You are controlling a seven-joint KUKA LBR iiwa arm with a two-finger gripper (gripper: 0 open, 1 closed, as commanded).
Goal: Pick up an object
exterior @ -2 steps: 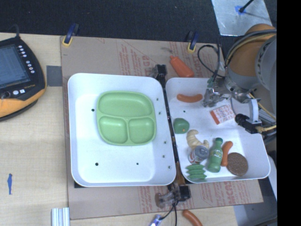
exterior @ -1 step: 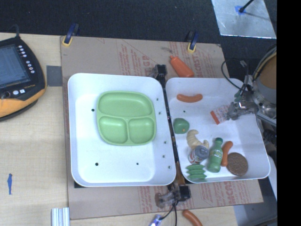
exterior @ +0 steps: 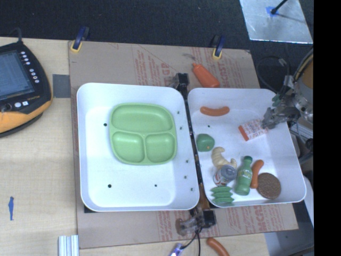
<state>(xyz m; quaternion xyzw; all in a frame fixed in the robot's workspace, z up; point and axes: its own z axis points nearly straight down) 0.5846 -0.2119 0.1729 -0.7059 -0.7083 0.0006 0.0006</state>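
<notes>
The right bin (exterior: 277, 143) holds a sausage (exterior: 214, 110), a red and white packet (exterior: 251, 130), a green ball (exterior: 205, 142), a cream toy (exterior: 220, 157), a small can (exterior: 227, 172), a green bottle (exterior: 244, 175), an orange carrot (exterior: 257, 173), a brown cookie (exterior: 269, 185) and a green ridged piece (exterior: 221, 194). My gripper (exterior: 273, 117) hangs low at the bin's right side, just right of the packet. Nothing shows between its fingers.
The left bin (exterior: 96, 159) bears a green divided plate (exterior: 143, 133). An orange carrot (exterior: 205, 75) lies on the cardboard behind the bins. A tablet pendant (exterior: 18, 87) rests at far left. Another orange piece (exterior: 218, 246) lies at the front edge.
</notes>
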